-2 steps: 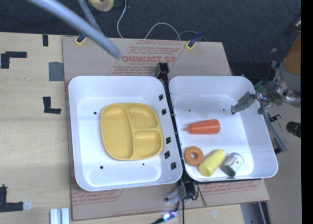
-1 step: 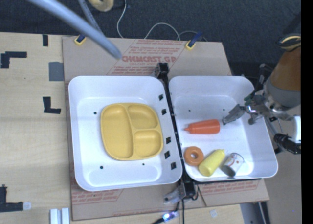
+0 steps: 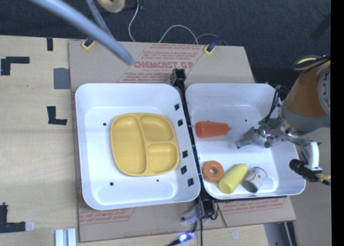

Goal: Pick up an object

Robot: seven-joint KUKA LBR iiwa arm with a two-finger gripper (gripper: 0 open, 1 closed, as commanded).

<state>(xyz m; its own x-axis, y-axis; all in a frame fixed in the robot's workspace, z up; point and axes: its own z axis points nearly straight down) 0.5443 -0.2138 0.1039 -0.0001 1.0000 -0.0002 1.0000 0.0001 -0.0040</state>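
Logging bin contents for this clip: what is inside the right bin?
The right bin holds an orange carrot-shaped piece, an orange ring, a yellow piece and a small grey object. The hand reaches in from the right; the floor beneath it is covered.

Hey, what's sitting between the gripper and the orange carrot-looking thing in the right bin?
Nothing: in the camera view, only bare white bin floor lies between the gripper and the orange carrot-shaped object.

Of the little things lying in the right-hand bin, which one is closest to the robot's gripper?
The long orange carrot-shaped toy: it lies level with the gripper, while the orange ring and the yellow bottle-shaped toy sit nearer the bin's front edge.
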